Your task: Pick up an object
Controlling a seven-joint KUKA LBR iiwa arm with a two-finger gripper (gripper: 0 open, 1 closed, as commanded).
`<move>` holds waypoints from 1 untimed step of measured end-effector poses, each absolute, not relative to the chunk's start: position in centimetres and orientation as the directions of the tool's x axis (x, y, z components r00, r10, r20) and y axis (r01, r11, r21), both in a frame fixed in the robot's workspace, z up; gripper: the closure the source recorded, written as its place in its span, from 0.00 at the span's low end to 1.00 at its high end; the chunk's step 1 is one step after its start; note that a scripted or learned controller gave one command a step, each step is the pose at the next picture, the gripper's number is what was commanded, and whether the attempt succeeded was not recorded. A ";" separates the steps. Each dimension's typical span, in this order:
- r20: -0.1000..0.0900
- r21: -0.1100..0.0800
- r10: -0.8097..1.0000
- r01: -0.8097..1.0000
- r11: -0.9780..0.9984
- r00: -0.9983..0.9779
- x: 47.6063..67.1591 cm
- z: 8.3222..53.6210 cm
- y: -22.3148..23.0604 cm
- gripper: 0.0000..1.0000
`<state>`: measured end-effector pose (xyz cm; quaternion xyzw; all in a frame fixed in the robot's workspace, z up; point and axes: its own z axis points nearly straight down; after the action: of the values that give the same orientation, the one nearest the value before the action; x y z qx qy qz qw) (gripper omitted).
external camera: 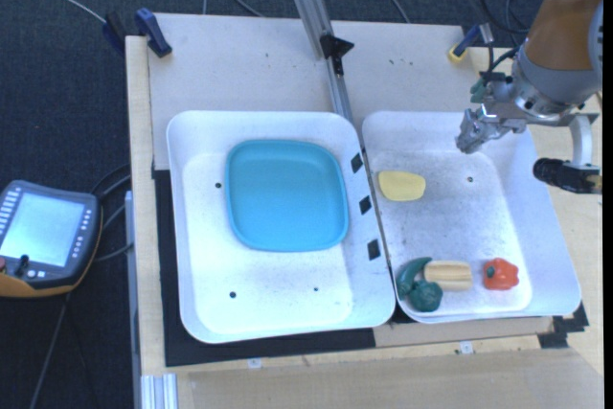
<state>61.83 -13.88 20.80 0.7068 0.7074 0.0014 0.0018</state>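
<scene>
Plainly Not Yet Picking: Poised High over the Right-Hand Bin

Found the grey two-finger gripper [469, 141] hanging over the far part of the shallow white plastic bin on the view's right [450, 225], touching none of the objects. Could not tell whether clenched or released, the tip being small and seen from above at a slant. Saw nothing held in it.

Counted four candidates for picking in that bin. Noted the pale yellow rounded lump [400, 186] alone by the bin's left wall, nearest the gripper and apart from everything else. Noted three more crowded along the near edge: the dark green pepper-shaped toy [420, 284], the tan stubby cylinder [447, 275] pressed against it, and the red tomato-like toy [499, 274] just beside the cylinder.

Judged the lump the easier target, probably, thanks to open floor on three sides. Judged the near trio harder, being packed together and hemmed by the bin's rim, with some risk of nudging a neighbour.

Saw the light blue square plastic plate [285, 194] lying flat in the middle of the white bin on the view's left [201, 302], well apart from the gripper.

Reckoned the task barely begun: approach at most, descent and grasp not yet made.
</scene>
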 end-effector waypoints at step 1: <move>-0.001 0.006 1.000 1.000 0.001 -0.001 61.9 26.1 -13.9 1.00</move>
<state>61.92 -13.88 26.12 0.7069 0.7073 0.0017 0.0023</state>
